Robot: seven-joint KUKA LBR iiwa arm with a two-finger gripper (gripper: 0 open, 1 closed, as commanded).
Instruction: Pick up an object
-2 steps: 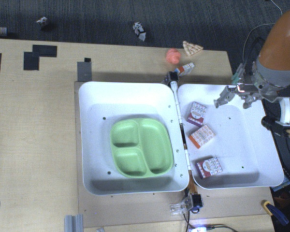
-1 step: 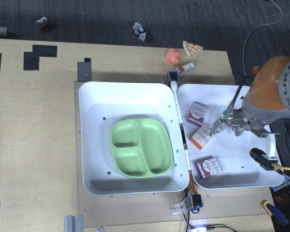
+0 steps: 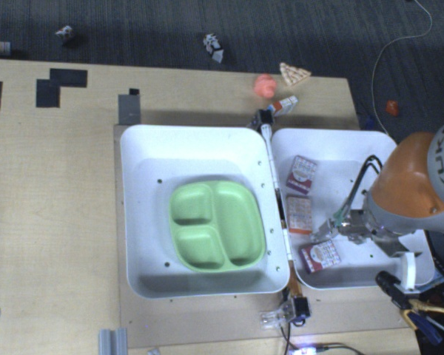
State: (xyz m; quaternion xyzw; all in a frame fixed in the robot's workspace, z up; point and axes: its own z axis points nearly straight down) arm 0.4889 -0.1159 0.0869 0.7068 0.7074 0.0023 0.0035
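The right bin (image 3: pixel 333 140) holds three small packets: one at the back (image 3: pixel 302 174), one in the middle (image 3: pixel 299 214) and one near the front wall (image 3: pixel 320 255). My gripper (image 3: pixel 334 226) hangs low over the right bin, just right of the middle packet and just behind the front one. The arm's orange band (image 3: pixel 407 180) rises to the right of it. I see nothing between the fingers, and their spread is too small to read.
The left bin (image 3: pixel 200 143) holds a green divided plate (image 3: pixel 216 224). Behind the bins on the bench lie a pink ball (image 3: pixel 265 86), a wedge-shaped piece (image 3: pixel 294 73) and a small tube (image 3: pixel 283 106). A black cable (image 3: pixel 362 176) loops beside the wrist.
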